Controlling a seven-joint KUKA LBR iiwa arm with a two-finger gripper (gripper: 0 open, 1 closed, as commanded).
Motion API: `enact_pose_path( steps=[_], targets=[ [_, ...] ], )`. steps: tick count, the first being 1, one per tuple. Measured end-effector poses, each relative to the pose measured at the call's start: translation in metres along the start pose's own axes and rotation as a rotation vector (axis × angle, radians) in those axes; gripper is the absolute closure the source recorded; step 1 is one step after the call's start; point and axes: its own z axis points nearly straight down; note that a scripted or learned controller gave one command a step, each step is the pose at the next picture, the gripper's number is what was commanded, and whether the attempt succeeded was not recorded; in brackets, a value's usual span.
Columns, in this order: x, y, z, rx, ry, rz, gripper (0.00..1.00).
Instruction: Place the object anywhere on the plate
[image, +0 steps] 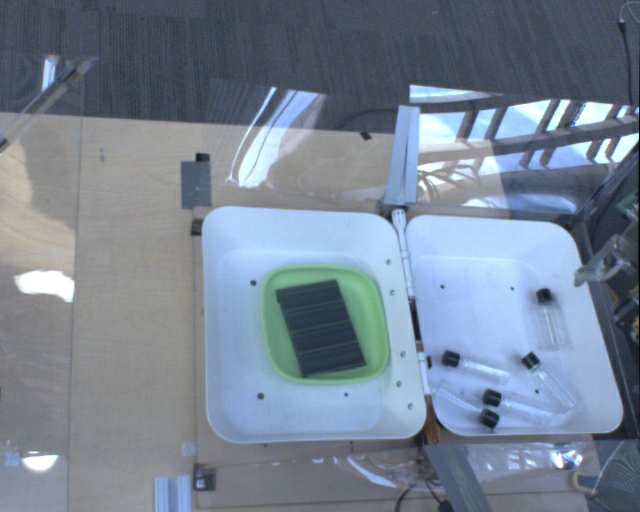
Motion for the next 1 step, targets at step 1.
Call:
enact_pose_path(
  steps=[1],
  targets=[
    [0.0212, 0.0308, 0.0216, -0.001, 0.0, 0.06, 0.0]
  ],
)
